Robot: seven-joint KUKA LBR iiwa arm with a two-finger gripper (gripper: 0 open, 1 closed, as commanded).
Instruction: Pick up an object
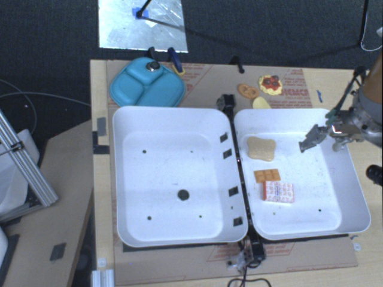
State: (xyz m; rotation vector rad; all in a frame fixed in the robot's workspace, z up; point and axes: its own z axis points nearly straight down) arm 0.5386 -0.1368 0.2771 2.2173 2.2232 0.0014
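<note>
My claw (pixel 313 139) hangs over the right bin (pixel 353 211) near its far right side, with nothing between its fingers; whether they are spread I cannot tell. To its left lies a tan bread slice (pixel 261 148) (flat on the floor), with an orange cracker (pixel 267 175) and a red-and-white packet (pixel 279 192) nearer the front.

We see two smooth white plastic bins, left (pixel 173 124) and right (pixel 335 214), with a faint sheen, on a table (pixel 203 82) of matt brown cardboard-like board. At upper left lies a crinkled, shiny foil-like sheet (pixel 140 17) on dark, rough carpet (pixel 48 34). The blue tray (pixel 146 84) looks like glossy plastic. The claw (pixel 320 136) appears dull grey metal.
</note>
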